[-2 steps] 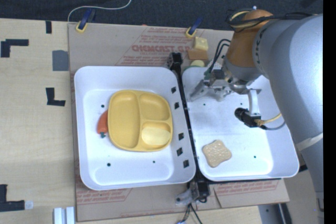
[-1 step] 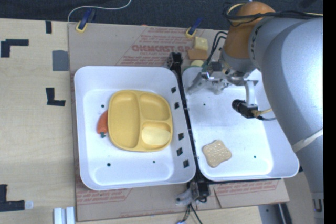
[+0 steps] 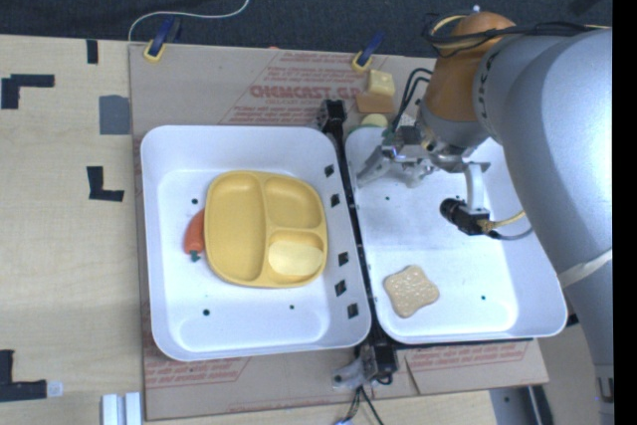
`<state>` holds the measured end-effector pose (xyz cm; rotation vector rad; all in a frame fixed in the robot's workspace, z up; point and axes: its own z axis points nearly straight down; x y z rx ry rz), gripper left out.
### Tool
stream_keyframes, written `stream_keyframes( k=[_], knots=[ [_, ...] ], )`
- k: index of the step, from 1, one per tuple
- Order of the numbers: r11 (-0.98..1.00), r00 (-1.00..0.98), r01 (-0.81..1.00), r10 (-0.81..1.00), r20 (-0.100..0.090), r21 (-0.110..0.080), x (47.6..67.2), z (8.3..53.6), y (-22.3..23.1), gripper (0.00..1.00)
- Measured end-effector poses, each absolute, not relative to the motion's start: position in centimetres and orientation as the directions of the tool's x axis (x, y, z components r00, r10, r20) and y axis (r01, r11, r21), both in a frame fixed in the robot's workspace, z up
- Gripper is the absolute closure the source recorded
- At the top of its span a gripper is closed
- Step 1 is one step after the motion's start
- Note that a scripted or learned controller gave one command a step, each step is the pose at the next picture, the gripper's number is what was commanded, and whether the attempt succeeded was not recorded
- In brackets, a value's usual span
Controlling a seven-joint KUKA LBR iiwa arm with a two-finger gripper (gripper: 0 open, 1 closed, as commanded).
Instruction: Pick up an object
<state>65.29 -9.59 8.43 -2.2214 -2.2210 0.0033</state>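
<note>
Arm [image 3: 537, 114] and gripper [image 3: 403, 159] are seen in the upper right of the frame, with the gripper hanging low over the upper left corner of the right bin [image 3: 498, 304]. Nothing is seen held, and whether the gripper is spread or pressed together cannot be told, since the wrist hides it. The likeliest thing to be picked is judged to be the cracker [image 3: 410, 291], which lies flat on the right bin's floor in the lower middle of the frame, well apart from the gripper and free of the walls. A tan block [image 3: 377, 93] and a pale round thing [image 3: 373, 121] are seen just outside the bin's upper left corner, beside the gripper, but they lie off the bins. In the left bin [image 3: 164, 214], at the centre left of the frame, a yellow tray [image 3: 264, 226] is seen, with an orange thing [image 3: 194, 234] tucked under its left edge. For the step to be done well, the gripper should be carried down the frame until it is centred above the cracker, lowered squarely, and closed across the narrower width. Because the cracker is thin and flat, a slip or a scrape on the floor is to be guarded against, so the descent should be kept slow and the lift straight.
</note>
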Motion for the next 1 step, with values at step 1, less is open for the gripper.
stream_keyframes(
  k=[1],
  knots=[
    [0.002,-0.002,1.000,1.000,0.000,0.000,66.86,8.41,-10.44,0.00]
  ],
)
